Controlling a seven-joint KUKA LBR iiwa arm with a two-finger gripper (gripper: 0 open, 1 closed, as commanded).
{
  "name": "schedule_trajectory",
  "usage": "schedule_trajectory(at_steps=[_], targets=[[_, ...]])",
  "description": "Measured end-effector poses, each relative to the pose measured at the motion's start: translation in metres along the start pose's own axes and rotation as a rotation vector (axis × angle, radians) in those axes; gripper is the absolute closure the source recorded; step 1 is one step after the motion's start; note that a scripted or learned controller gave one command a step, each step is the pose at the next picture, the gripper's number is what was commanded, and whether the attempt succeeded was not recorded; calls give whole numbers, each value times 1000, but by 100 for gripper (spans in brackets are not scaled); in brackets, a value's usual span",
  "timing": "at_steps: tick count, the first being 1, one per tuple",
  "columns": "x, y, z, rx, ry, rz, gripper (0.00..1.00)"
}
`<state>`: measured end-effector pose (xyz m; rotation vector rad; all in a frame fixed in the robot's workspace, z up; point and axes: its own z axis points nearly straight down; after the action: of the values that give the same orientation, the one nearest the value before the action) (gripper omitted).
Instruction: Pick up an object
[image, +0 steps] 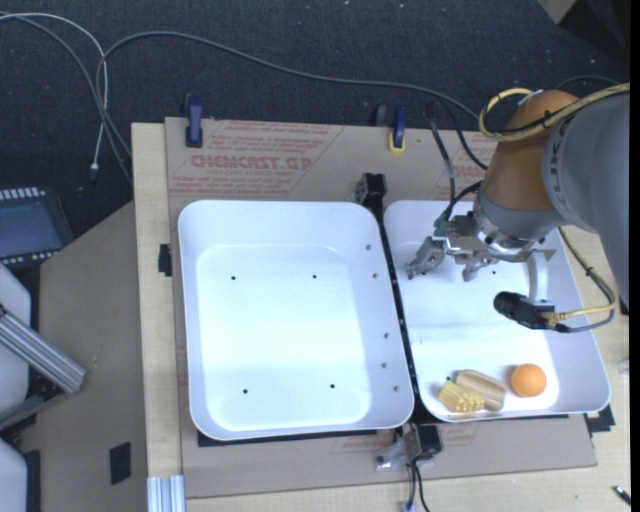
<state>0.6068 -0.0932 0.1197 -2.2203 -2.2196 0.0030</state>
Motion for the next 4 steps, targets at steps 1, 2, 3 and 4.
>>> schedule_trajectory(at_steps=[1, 2, 3, 4], targets=[[-10, -86, 17, 1, 0, 2, 0], [-53, 1, 33, -3, -1, 1, 0], [-42, 3, 21, -4, 0, -1, 0], [-26, 4, 11, -4, 0, -2, 0]])
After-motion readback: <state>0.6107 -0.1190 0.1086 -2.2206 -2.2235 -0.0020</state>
